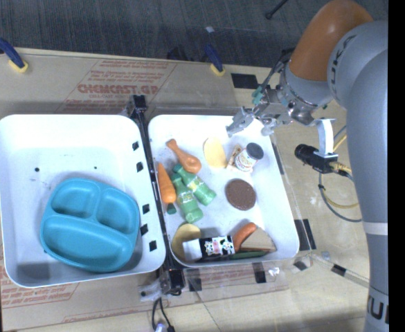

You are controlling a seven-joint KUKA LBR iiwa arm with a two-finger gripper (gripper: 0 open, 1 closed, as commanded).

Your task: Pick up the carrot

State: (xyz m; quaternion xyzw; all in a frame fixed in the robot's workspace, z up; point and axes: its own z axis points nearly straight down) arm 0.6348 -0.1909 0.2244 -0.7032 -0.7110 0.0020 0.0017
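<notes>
- We see the carrot (165, 184) lying lengthwise against the right bin's (285, 206) left wall, beside green bottles (188, 191).
- Our jaws (242, 122) hover over that bin's far edge, apparently parted and gripping nothing, well apart from the carrot.

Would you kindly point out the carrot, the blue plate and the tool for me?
carrot (166, 185): camera view, middle of its orange body.
blue plate (69, 244): camera view, its front rim.
tool (247, 118): camera view, between its fingertips.
</notes>
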